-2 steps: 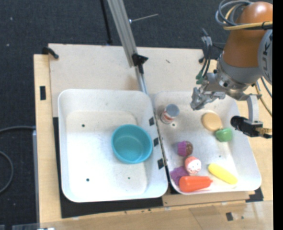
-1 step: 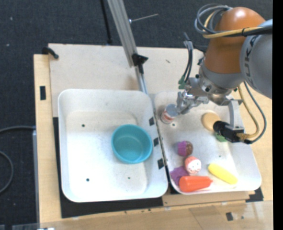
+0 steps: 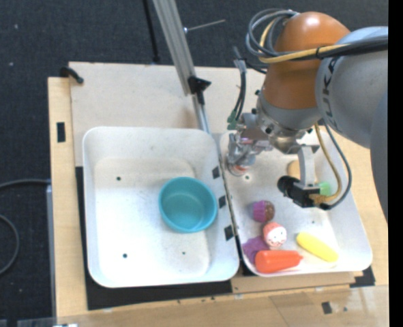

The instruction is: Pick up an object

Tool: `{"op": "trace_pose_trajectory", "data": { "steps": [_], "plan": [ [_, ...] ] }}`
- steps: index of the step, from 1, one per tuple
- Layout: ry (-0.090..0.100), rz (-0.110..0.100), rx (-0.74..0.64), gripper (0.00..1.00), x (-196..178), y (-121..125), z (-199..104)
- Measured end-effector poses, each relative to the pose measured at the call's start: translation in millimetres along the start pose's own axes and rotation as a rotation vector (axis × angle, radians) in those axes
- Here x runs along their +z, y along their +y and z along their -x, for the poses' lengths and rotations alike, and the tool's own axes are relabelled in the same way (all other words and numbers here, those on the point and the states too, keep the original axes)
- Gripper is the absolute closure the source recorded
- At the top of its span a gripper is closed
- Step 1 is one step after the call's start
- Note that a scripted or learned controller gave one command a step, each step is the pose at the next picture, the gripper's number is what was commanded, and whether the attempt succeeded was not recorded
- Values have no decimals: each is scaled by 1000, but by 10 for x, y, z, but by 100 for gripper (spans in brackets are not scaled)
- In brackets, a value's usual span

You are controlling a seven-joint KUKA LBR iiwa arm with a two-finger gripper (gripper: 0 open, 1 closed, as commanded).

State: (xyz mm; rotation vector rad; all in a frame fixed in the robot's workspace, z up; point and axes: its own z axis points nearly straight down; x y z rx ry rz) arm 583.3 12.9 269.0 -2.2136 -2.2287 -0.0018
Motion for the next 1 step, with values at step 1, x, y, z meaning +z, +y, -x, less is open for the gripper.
{"op": "trace_pose_trajectory", "data": {
  "steps": [1],
  "plan": [
    [0, -3, 0, 100, 111, -6, -607]
  ]
}}
